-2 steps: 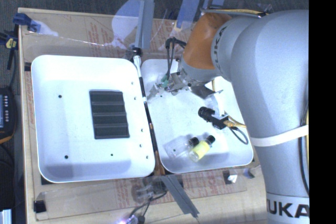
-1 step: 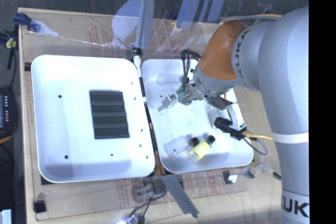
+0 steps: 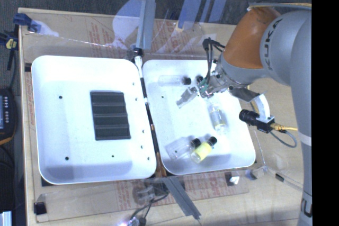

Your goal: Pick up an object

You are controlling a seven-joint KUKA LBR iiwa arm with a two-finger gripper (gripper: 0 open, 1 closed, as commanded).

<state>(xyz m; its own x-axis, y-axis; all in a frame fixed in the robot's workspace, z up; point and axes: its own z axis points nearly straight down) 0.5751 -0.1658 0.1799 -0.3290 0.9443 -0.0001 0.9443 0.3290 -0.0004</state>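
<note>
My gripper (image 3: 186, 97) hangs over the upper middle of the right bin (image 3: 241, 159), reaching in from the right. Just up and left of it lies a clear bottle (image 3: 170, 80) with a black cap. Another clear bottle (image 3: 217, 117) rests just down and right of the gripper. Near the bin's front edge a third clear bottle (image 3: 180, 148) with a black cap lies beside a small yellow bottle (image 3: 202, 152) with a black cap. I see nothing held in the gripper.
The left bin (image 3: 47, 77) holds a flat black ribbed block (image 3: 110, 115) at its middle. A dark divider (image 3: 146, 108) runs between the two bins. Clear plastic pieces and a grey bar (image 3: 145, 18) stand behind the bins.
</note>
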